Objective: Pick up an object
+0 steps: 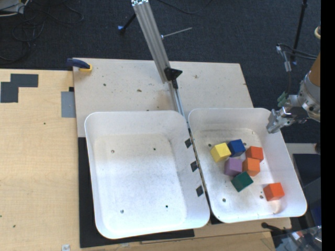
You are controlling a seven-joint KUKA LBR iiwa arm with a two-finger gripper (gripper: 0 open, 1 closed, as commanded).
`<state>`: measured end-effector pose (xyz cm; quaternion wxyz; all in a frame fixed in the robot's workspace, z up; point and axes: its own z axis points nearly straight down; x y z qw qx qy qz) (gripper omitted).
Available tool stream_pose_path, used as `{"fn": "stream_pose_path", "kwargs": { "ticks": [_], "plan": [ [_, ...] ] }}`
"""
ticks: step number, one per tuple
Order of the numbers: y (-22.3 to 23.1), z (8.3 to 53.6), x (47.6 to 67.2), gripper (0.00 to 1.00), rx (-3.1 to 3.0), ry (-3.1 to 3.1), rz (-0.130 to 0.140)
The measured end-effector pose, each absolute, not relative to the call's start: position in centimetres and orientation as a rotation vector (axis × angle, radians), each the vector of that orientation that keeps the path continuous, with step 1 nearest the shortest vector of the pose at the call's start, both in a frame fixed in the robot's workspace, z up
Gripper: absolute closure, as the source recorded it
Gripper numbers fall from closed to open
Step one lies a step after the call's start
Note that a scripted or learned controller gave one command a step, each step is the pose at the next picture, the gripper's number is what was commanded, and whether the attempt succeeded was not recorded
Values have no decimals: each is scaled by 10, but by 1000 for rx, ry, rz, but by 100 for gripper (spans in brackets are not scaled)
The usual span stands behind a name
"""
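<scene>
Several small cubes lie in the right bin: a yellow cube, a blue cube, a purple cube, two orange cubes and a dark green cube clustered near the middle. A lone orange-red cube rests near the bin's front right corner. My gripper hangs over the right bin's far right rim, up and to the right of the cluster, with nothing seen between its fingers.
The left bin sits beside the right one, with black clips along the shared edge. A slanted aluminium post rises behind the bins. A blue and yellow clamp sits at the board's far left corner.
</scene>
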<state>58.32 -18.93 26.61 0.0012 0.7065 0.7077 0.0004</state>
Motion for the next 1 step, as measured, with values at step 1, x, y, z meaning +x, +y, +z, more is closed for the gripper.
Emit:
{"fn": "stream_pose_path", "kwargs": {
  "ticks": [1],
  "plan": [
    [-189,263,583,0,2219,2226,-3]
  ]
}}
